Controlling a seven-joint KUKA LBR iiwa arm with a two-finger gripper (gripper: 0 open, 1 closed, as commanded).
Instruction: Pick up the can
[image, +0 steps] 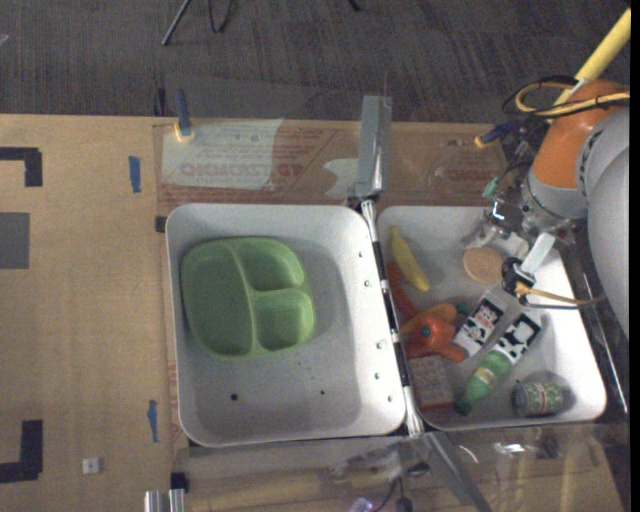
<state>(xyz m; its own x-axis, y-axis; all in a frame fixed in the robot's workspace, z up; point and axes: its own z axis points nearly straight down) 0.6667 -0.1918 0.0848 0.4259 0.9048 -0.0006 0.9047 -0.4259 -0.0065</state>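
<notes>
One can (541, 396) is seen lying on its side in the near right corner of the right bin (590, 345), its body greenish-grey with a band of red on the label. The arm (575, 150) is reached in from the right, its orange band set above the far right corner of that bin, and the pincer (510, 238) is hung over the far part of the bin, well apart from the can; whether the pincer is apart or together cannot be told. Beside the can, toward the bin's middle, a green bottle (482, 377) is laid at a slant, with two black-and-white cartons (497, 328) just beyond it. An orange toy (432, 333), a yellow banana (407, 259) and a tan disc (483, 265) are placed farther from the can. The left bin (330, 400) is occupied by a green divided plate (247, 295). Both bins are borne by the tabletop (80, 300).
</notes>
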